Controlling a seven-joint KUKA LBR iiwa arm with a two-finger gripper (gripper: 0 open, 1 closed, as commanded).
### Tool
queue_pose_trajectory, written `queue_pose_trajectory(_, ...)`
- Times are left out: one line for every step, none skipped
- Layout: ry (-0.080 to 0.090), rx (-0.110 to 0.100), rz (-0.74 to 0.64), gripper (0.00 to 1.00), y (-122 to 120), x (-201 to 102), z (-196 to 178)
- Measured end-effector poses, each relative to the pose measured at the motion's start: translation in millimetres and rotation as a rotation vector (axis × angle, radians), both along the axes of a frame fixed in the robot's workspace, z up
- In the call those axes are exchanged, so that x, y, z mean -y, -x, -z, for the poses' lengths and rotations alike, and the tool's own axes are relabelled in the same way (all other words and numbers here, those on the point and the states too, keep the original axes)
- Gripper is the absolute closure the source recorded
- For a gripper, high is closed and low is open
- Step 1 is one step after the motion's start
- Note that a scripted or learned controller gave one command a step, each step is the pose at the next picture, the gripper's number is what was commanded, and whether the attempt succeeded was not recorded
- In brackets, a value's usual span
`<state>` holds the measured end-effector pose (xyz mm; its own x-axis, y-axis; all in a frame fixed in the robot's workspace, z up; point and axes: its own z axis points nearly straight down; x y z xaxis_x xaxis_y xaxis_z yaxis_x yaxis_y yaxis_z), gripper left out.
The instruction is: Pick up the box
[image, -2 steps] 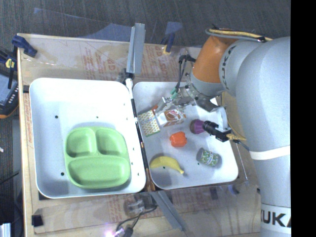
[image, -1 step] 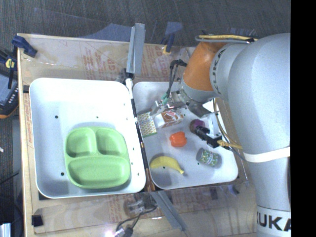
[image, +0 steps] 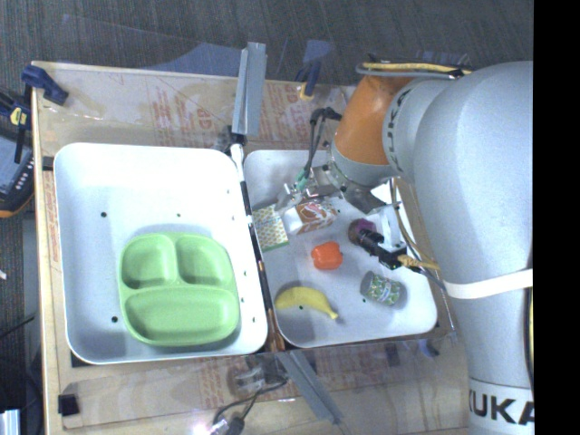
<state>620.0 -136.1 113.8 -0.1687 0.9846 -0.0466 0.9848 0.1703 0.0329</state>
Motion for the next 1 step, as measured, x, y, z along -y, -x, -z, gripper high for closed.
queue_pose_trajectory(0.004,0.012,0.011,0.00,9.9,-6.1,-1.4)
